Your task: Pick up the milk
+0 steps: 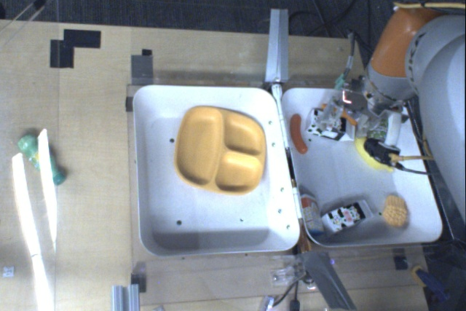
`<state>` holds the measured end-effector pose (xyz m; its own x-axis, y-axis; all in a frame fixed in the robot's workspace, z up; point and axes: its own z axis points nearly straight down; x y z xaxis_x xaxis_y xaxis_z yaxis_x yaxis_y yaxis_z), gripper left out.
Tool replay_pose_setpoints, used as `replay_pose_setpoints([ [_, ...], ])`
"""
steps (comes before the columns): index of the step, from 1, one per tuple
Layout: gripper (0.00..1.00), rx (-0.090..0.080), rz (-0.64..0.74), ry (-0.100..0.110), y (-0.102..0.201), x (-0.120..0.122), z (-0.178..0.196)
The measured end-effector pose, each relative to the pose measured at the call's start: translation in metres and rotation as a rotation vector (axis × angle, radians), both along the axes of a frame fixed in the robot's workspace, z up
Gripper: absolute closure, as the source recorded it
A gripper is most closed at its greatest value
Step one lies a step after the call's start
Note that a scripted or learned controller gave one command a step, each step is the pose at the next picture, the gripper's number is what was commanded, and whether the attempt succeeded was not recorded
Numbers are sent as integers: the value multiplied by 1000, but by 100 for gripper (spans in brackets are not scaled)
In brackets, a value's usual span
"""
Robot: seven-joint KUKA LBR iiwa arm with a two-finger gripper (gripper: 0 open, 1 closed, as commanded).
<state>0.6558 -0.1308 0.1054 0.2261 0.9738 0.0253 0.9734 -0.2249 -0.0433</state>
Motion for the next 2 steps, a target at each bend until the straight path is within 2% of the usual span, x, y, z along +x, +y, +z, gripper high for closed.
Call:
replay_pose_setpoints([
  [1,0,-33,203,-49,6,-12,2],
  [2,0,-37,304,-13,8,5,2],
])
